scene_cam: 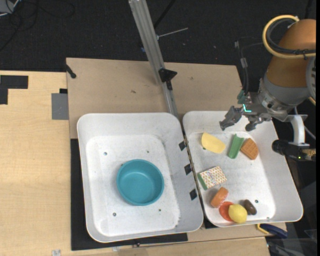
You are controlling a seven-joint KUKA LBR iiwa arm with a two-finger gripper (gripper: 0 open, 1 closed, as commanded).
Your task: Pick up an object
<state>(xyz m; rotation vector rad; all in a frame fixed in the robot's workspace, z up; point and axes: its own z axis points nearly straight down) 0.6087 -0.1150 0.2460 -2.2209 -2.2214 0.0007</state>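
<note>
Your gripper (244,120) hung spread apart with nothing between its fingers, up over the far end of the right bin (280,167), and you could see both dark fingers splayed out above the white floor. Just beneath and nearest to it sat the green stick (234,146), lying roughly lengthwise and slightly tilted, with the yellow wedge (213,143) close on one side and the orange-brown piece (249,149) touching or nearly touching on the other. That green stick looked like your best bet: I judged it light, rigid toy food, probably smooth plastic, so it might slip if you caught it by the ends. You would have wanted to close across its narrow width, near the middle, though the orange-brown neighbour left little room for a finger on that side. Further down the bin lay the patterned block (213,176), well apart from the cluster and easier to straddle. At the near end the orange piece (219,197), a red piece (225,211), the lemon (237,213) and a dark brown piece (249,207) crowded together. Over in the left bin (96,143) sat the teal bowl (140,182)
</note>
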